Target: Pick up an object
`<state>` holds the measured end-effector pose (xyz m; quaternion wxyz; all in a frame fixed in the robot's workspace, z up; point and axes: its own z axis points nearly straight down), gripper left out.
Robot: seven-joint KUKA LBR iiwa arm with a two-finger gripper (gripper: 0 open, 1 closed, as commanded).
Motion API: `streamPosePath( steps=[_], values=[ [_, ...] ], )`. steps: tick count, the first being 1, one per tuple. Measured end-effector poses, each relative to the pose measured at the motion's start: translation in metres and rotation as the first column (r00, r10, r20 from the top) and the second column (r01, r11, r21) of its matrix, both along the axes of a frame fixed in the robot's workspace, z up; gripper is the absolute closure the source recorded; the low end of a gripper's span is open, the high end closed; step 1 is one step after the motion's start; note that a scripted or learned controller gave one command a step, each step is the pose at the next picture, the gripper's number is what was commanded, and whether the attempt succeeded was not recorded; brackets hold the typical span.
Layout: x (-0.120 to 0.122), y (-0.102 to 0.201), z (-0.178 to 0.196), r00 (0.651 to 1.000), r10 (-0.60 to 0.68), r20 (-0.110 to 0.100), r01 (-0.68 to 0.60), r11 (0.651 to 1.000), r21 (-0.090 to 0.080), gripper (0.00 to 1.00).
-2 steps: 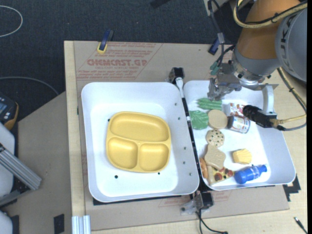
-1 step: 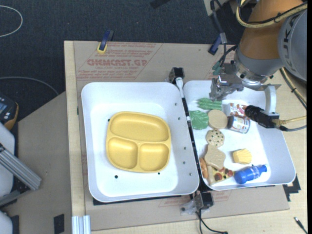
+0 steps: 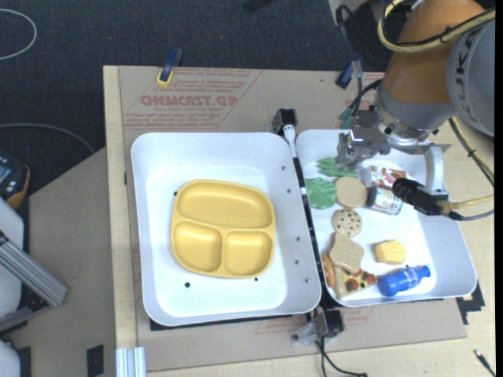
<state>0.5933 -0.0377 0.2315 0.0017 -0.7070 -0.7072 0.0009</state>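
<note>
My gripper (image 3: 352, 152) hangs low over the back left part of the right bin (image 3: 462, 251), right above a small green leaf piece (image 3: 328, 166). Nothing shows between its fingers. In front of it lie a larger green lettuce leaf (image 3: 320, 192), a round tan cracker (image 3: 350, 192) and a red-and-white can (image 3: 385, 199) on its side. Nearer the front are a chocolate-chip cookie (image 3: 346, 222), a bread slice (image 3: 346, 253), a yellow cheese wedge (image 3: 390, 251), a pizza slice (image 3: 356, 282) and a blue bottle (image 3: 403, 280).
The left bin (image 3: 149, 210) holds a yellow divided plate (image 3: 222, 228). The arm's orange band (image 3: 428, 45) and grey wrist loom over the right bin's back edge, with cables trailing to the right. Black clips sit between the bins.
</note>
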Motion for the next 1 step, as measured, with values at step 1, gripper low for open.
streamPosePath(
  steps=[1],
  values=[
    [0.0134,-0.0052,-0.0147,1.0,-0.001,0.004,0.001,1.0,-0.002,1.0]
  ],
)
